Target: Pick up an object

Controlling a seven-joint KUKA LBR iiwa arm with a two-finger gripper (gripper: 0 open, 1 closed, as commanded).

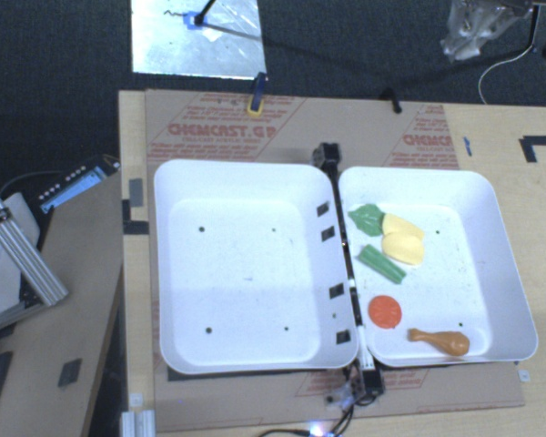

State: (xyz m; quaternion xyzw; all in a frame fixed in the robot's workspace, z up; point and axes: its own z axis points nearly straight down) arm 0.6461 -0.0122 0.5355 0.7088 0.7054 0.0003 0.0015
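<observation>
white bins sit side by side on the worktop (491, 121). the right bin (502, 244) carries all the small things: a green leaf piece (366, 218) touching a yellow lump (403, 239), a green stick (381, 264) just below them, a red disc (385, 311) nearer the front, and a brown drumstick (441, 340) along the front wall. the left bin (241, 262) lies beside it. the pincer (473, 25) hangs at the top right, well apart from both bins, blurred; i cannot tell how its grip stands.
</observation>
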